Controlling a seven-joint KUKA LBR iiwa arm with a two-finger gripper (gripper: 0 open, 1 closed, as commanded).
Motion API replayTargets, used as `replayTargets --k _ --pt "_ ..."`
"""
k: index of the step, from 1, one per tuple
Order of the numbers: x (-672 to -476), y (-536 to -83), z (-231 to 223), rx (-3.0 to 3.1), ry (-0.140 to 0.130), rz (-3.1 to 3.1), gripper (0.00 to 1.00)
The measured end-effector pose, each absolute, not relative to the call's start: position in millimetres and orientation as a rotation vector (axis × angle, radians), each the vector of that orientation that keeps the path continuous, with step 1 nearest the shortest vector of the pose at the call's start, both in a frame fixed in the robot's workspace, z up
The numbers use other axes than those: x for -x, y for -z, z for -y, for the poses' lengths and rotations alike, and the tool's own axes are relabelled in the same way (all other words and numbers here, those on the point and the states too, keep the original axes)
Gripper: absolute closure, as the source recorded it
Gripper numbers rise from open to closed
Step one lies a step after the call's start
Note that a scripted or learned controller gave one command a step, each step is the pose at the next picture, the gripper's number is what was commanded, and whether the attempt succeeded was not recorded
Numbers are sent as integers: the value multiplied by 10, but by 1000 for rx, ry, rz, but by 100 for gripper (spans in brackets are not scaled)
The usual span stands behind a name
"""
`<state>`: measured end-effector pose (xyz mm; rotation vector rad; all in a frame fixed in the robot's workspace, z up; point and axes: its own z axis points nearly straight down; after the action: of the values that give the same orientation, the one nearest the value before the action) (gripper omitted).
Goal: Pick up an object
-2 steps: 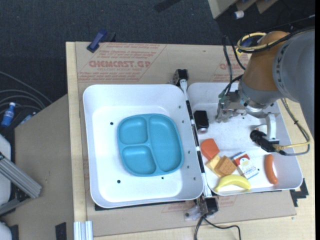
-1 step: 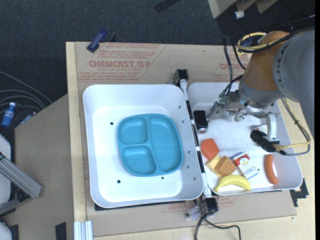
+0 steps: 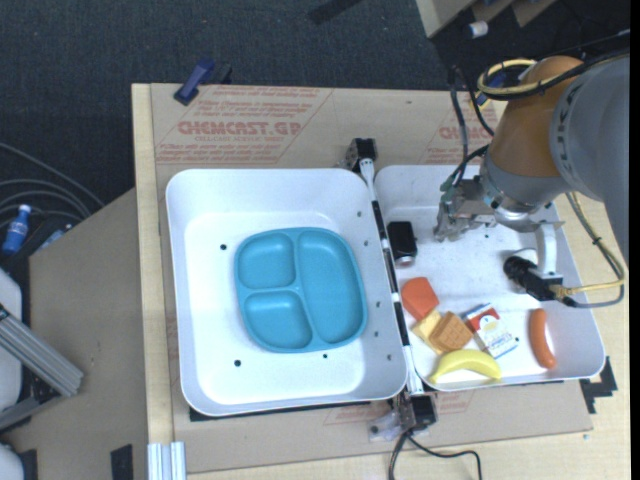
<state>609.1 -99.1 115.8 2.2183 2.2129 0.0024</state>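
Observation:
My gripper hangs over the bare far-left part of the right bin, pointing down at its floor, with no object under it. The objects lie toward the near end of that bin. They are an orange-red block, a tan and yellow piece, a yellow banana, a small red, white and blue box and an orange sausage. All of them lie below and apart from the gripper.
The left bin holds a blue divided plate. A black block sits by the rim between the bins. A black fitting with a yellow cable hangs over the right bin's right side. The grey and orange arm comes in from the upper right.

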Motion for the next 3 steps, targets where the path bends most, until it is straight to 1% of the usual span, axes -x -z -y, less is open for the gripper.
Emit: replayTargets --k 1,2,3 --pt "-6090 -1156 991 -2219 -2 -2213 0" --pt "-6315 -867 1006 -2217 1 -2213 0" --pt "-6316 -961 986 -2217 -1 -2217 100"
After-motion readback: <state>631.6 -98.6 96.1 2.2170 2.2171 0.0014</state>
